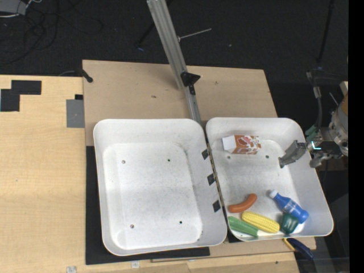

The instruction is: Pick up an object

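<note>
My jaws (304,154) hang over the right rim of the right bin (307,175); I cannot tell how they stand. In that bin lie a carton (243,144) near the far wall, and a sausage (242,203), corn (260,222) and blue bottle (288,206) at the near edge.

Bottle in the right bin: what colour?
Blue with a white cap; the bottle shows in the camera view.

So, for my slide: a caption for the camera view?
Gripper over right bin holding carton, sausage, corn, bottle.
</note>
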Controlling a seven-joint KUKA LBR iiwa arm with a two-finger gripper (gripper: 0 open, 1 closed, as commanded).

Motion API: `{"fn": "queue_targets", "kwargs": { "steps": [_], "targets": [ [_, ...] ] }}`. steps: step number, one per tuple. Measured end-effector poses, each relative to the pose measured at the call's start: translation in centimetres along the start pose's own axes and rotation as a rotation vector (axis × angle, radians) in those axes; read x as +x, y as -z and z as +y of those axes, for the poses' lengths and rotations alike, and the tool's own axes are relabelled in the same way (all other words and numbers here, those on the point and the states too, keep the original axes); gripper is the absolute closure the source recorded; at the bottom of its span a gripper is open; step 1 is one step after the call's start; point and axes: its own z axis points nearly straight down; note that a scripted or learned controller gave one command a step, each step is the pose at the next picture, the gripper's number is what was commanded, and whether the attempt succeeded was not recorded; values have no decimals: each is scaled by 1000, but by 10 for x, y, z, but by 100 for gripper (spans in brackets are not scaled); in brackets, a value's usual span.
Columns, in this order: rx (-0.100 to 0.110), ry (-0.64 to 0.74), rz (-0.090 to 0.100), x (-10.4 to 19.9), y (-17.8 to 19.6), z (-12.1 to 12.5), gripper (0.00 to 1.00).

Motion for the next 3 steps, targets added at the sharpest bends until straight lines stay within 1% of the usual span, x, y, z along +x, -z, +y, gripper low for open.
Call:
{"fn": "queue_targets", "kwargs": {
  "steps": [1,2,3],
  "targets": [
    [-4,-2,-1,-1,2,0,0],
    [1,-2,0,-1,-42,2,0],
    [2,-2,0,-1,-85,0,0]
  ]
}}
